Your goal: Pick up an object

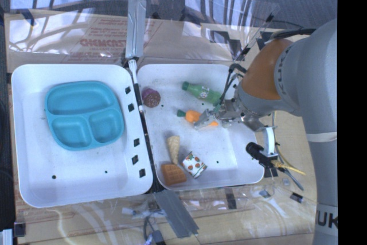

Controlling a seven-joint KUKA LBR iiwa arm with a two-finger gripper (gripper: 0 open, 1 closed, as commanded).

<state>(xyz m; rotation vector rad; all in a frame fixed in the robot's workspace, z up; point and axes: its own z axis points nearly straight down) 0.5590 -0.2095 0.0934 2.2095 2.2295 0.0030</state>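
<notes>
You see the right bin (241,169) under the arm (292,74). The claw (207,120) is low at the orange carrot (195,116); its opening I cannot tell. The round carrot can roll aside.

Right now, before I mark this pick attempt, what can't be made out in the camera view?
- Claw: small and blurred over the orange object; open, shut or gripping cannot be told.
- Orange object: partly covered by the claw, so its shape is unclear.
- Green bottle: its right end is hidden behind cables and the wrist.
- Right bin: its right rim is covered by the arm.
- Small patterned item: too small to identify.
</notes>
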